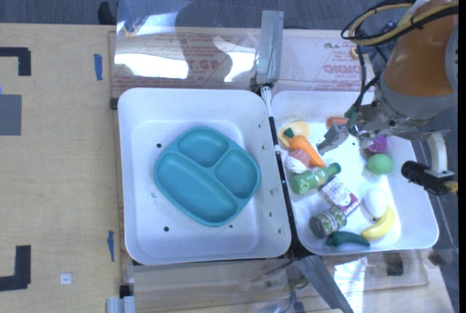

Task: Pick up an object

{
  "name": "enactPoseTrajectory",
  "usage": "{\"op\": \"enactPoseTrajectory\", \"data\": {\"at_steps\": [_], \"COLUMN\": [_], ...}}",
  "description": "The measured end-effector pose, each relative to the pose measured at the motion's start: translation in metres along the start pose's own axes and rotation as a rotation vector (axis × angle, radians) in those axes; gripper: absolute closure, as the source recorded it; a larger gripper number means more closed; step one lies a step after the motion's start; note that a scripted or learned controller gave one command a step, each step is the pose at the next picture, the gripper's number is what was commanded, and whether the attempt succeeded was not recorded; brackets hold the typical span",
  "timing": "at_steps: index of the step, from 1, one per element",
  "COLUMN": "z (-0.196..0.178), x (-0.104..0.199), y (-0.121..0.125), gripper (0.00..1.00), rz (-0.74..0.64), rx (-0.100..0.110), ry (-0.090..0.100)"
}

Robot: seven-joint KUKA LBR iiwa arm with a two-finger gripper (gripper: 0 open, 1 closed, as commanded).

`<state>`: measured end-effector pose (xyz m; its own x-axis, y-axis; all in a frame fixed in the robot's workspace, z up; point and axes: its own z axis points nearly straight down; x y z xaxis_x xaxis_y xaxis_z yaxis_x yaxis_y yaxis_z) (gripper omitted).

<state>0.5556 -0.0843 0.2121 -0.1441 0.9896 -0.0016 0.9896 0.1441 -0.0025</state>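
- Camera view, arm first: the KUKA arm (416, 57) comes in from the right and hangs over the right bin (415, 228), with the gripper (336, 135) low over the bin's upper-left part. Its fingers look parted with nothing between them, so I'd call it released and carrying nothing.
- Why it sits there, my guess: it's lined up over the pile for a grab. The closest candidate is the toy carrot (304, 146), just beside the fingertips to the left. I can't tell whether they touch it.
- Right bin contents: all the loose toys are in here. There's a yellow piece (295, 130) behind the carrot, a green bottle (314, 177) lying on its side, and a second little bottle (331, 219) nearer the front. A banana (381, 225) and a dark green veg (348, 238) lie at the front edge. A white egg-ish thing (376, 200) and a green ball (378, 164) sit near the arm, plus a purple bit (378, 143) tucked half under the wrist.
- Everything's jumbled and mostly touching, so a clean pinch on one item looks tricky.
- Left bin (138, 180): it holds a teal divided plate (207, 175), lying flat near the middle with its three compartments bare.
- Task-wise, nothing's lifted yet. Any toy in the right bin would count.
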Motion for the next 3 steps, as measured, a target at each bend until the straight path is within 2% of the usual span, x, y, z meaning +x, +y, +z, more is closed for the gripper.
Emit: {"op": "enactPoseTrajectory", "data": {"at_steps": [1, 2, 3], "z": [0.076, 0.125, 0.027], "x": [-0.028, -0.024, 0.008], "y": [0.021, 0.004, 0.003], "gripper": [0.00, 0.00, 0.00], "rz": [0.155, -0.008, -0.036], "rx": [0.008, -0.010, -0.007], "ry": [0.004, -0.004, 0.001]}}
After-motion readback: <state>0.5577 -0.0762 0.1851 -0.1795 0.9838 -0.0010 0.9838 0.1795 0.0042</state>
